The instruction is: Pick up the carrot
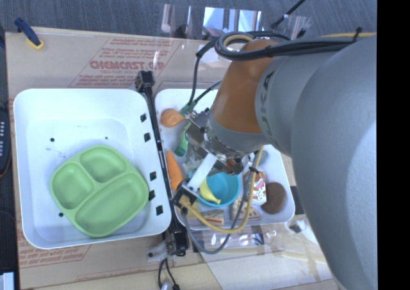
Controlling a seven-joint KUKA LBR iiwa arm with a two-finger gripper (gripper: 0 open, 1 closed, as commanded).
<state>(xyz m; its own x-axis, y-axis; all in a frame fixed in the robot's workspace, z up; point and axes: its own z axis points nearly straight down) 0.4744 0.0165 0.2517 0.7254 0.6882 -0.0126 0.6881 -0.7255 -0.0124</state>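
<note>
Carrot in the right bin

The carrot [173, 170] is a slim orange piece lying flat along the right bin's left wall, its length running roughly up and down the view, its lower end partly covered by the gripper hardware.

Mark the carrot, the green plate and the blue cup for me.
carrot [173, 170]: camera view, middle of its orange body.
green plate [100, 189]: camera view, divider between compartments.
blue cup [224, 186]: camera view, inside of the cup.
</note>
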